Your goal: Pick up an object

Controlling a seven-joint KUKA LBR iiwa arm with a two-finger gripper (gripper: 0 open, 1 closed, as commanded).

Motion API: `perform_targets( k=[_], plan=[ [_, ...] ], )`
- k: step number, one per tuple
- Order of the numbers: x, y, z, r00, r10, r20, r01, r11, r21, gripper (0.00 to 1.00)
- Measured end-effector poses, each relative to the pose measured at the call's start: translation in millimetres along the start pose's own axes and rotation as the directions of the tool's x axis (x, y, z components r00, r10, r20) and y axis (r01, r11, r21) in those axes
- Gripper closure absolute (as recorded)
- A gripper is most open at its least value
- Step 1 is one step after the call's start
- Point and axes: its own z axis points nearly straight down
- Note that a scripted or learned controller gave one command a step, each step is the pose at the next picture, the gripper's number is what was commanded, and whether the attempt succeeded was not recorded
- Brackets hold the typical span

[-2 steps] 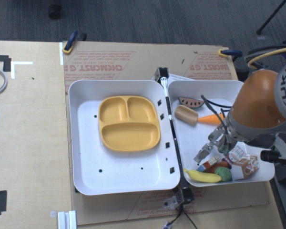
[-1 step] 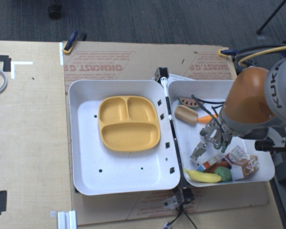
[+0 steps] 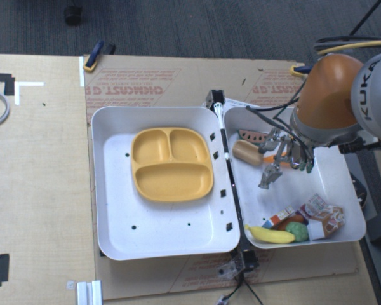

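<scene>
A dark grey carpet floor runs along the top of the view, and below it a pale wooden bench (image 3: 38,189) bears a sheet of printed cardboard (image 3: 152,81) with two shallow white bins set side by side on it. The left bin (image 3: 114,234) holds a yellow divided plate (image 3: 173,164), lying flat toward the bin's far side, with its two small compartments at the far edge and the large one nearer. The plate sits apart from every wall of the bin.

The right bin (image 3: 343,189) holds the loose things. Near its far left corner lies a tan cylinder (image 3: 246,152), on its side, with a brown patterned strip (image 3: 251,135) just beyond it. Along the near edge a cluster gathers: a yellow banana (image 3: 270,235) at the near left corner, a green rounded object (image 3: 299,232) just beside it, a small orange and white carton (image 3: 279,219) behind the banana, and a crinkled printed packet (image 3: 324,215) toward the near right corner.

The grey arm with its orange band (image 3: 327,94) reaches over the right bin's far side. The gripper (image 3: 271,172) hangs over the bin's middle, just beside the tan cylinder, its jaws apart with nothing between them. Its lower fingertip (image 3: 265,183) points down at bare bin floor, well apart from the near cluster.

A blue-handled tool (image 3: 94,54) lies at the cardboard's far left corner.
</scene>
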Motion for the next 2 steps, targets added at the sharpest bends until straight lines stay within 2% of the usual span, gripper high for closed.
perform_targets(
  k=[1, 2],
  plan=[
    [-43, 7, 15, 0.967, -0.255, 0.0, 0.255, 0.967, 0.001, 0.0],
    [-43, -33, 17, 0.806, -0.592, 0.002, 0.592, 0.806, 0.001, 0.0]
  ],
)
